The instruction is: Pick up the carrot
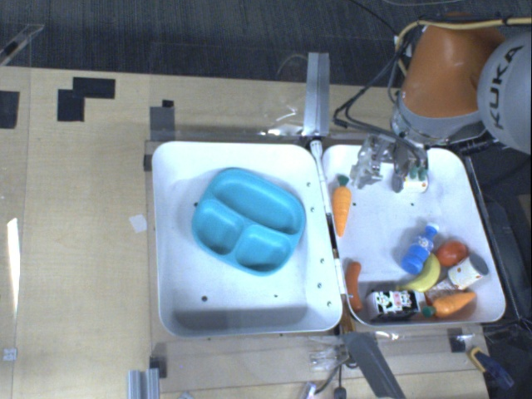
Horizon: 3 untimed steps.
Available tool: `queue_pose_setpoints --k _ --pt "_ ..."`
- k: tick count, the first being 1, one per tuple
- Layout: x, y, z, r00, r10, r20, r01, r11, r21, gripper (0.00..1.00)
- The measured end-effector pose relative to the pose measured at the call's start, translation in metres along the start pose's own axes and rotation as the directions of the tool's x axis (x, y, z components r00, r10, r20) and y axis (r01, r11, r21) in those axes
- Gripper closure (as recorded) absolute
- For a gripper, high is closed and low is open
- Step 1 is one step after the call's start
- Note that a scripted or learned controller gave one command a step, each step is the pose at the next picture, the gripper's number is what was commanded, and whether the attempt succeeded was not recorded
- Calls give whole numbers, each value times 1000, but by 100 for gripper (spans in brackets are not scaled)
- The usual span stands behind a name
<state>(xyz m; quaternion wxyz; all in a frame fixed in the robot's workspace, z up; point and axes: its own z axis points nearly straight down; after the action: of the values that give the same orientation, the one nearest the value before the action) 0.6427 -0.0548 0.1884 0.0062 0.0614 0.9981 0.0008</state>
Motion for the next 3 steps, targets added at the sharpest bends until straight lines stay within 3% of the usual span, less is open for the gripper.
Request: queue_pose_setpoints --k 1,2,3 --pt "9 -24 -18 996 -88 -1 88 996 0 100" --pt "39 -22 -15 945 -327 -3 327 945 -1 100" --pt "-3 -1 1 839 -544 1 544 839 -2 100"
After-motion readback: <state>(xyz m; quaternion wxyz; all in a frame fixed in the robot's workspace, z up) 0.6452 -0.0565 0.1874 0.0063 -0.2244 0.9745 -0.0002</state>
